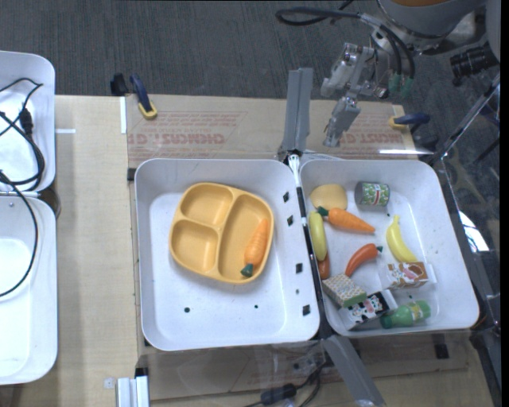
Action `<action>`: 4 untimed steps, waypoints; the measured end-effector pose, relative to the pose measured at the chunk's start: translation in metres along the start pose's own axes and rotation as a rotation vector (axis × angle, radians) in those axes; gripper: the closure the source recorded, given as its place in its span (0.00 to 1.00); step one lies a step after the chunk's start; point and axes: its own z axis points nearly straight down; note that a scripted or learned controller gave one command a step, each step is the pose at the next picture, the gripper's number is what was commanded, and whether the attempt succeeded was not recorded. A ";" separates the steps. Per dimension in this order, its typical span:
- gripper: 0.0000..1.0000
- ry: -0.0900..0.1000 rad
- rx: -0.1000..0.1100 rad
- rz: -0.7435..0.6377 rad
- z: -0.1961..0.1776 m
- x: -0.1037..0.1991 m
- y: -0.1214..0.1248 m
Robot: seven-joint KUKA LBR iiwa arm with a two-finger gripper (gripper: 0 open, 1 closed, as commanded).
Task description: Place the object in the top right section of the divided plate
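I see the hand (pixel 340 119) hanging above the bench behind the right bin (pixel 445 207); I cannot tell how far it is open, and nothing sits in it. A toy carrot (pixel 255 242) already lies in the divided plate (pixel 199 208), in its large right section. It looks light, stiff and smooth, so I'd grip across its middle. The left bin (pixel 159 302) leaves open floor all round the plate.

Bright, even light falls from overhead, so the two white bins (pixel 159 238) look nearly washed out and the yellow divided plate (pixel 199 230) casts only a thin, soft shadow. The bench centre is reasonably sharp — the arm's wrist (pixel 421 12) at the top right edge blurs slightly. A clear panel (pixel 473 230) at right catches pale glare.
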 end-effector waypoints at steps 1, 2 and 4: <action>1.00 -0.003 -0.001 0.000 -0.009 -0.001 0.000; 1.00 0.003 0.000 -0.303 0.178 0.041 0.048; 1.00 -0.002 -0.002 -0.736 -0.014 0.011 0.176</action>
